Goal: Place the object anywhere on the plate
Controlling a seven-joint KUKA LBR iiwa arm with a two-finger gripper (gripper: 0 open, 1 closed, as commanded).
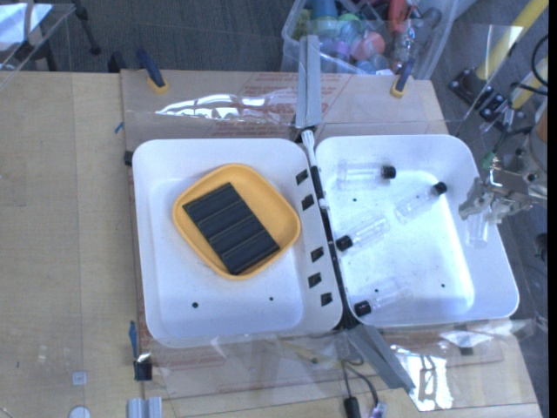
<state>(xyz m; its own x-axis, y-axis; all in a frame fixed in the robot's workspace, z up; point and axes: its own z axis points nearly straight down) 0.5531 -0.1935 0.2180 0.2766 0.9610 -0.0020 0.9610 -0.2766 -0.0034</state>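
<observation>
Bins: two shallow white bins sit side by side on the desk [52, 233], meeting at a raised centre divider that carries a row of small black tabs.

Left bin [165, 312]: holds a yellow plate [190, 233], square with rounded corners, set diagonally near the bin's middle. A black ribbed block [236, 228] lies flat on the plate, covering most of its centre. No writing readable on either.

Right bin [487, 294]: holds four clear vials with black caps. One vial [361, 173] lies near the far edge, its cap toward the right. A second [418, 199] lies just right of centre, tilted, cap toward the far right corner. A third [364, 233] lies near the divider, cap toward the divider. A fourth [383, 300] lies at the near edge, cap close to the near left corner. All four are apart from one another and all remain off the plate. No labels can be made out on them.

Pincer [480, 216]: seen at the right bin's right edge, metallic, over the rim. A pale clear shape hangs beneath it, but I cannot tell whether that is a vial or whether the pincer is wide or narrow.

Surroundings: a clear tub of mixed coloured items [374, 16] stands beyond the far edge of the desk. Brown cardboard with clear tape lies under the bins. No brand or text is legible anywhere.
</observation>
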